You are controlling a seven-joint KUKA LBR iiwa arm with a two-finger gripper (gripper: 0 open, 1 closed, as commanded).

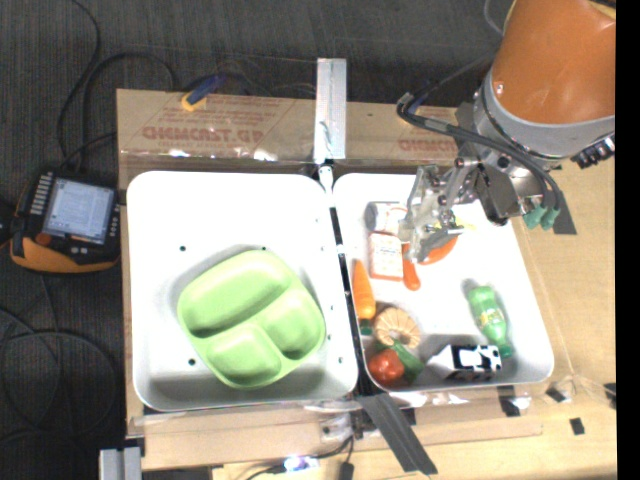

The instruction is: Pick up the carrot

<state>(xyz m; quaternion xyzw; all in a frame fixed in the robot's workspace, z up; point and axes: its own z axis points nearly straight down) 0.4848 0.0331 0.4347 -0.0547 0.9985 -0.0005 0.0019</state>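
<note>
**Gripper over the right bin, carrot by the divider**

The gripper (pixel 432 230) hangs over the right bin's (pixel 530 298) far half, clamped on something orange. The carrot (pixel 363 289) lies along that bin's left edge, untouched. A green plate (pixel 250 316) sits in the left bin (pixel 160 218).

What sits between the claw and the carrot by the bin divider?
In the camera view, a white carton with an orange label lies between the claw and the carrot.
</note>
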